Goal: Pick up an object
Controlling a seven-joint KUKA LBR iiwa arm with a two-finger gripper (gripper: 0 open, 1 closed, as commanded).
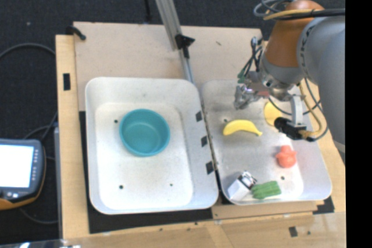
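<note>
So the arm's tool hangs over the far part of the right bin, and honestly whether it's open or closed can't be told from up here. Nothing visibly in it. Nearest thing is the banana, lying on the bin floor just nearer the camera than the tool and about straight below it in the view. Its long axis runs roughly left-right, slightly curved, ends dipping toward the camera. The red piece and green block sit further from the banana, toward the near-right corner.
</note>
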